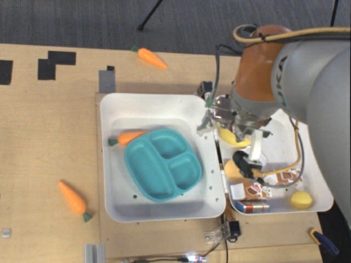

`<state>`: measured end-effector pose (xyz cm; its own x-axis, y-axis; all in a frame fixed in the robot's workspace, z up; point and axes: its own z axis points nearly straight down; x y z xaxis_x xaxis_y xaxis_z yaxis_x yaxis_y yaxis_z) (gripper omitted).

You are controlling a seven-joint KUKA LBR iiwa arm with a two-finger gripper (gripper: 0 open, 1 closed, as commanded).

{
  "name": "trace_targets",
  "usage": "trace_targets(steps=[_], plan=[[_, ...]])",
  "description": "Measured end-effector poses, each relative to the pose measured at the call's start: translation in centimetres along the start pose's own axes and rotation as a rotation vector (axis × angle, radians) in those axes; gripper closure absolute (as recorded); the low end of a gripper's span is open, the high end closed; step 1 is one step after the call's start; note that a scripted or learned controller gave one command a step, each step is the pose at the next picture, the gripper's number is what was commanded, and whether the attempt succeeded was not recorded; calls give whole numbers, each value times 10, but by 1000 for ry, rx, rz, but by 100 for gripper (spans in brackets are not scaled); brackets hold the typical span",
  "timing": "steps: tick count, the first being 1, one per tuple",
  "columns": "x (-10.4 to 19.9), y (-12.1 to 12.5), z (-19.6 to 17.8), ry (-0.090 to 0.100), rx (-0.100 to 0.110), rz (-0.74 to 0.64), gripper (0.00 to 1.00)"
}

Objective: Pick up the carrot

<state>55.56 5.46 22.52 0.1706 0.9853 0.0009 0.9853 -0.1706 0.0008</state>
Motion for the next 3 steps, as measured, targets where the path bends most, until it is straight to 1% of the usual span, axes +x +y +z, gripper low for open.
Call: trace_targets(steps=[1, 2, 3], plan=[[-28, -65, 41, 0, 1, -81, 0], [-117, -22, -311, -1, -6, -122, 0], [-85, -26, -242, -1, -2, 136, 0]])
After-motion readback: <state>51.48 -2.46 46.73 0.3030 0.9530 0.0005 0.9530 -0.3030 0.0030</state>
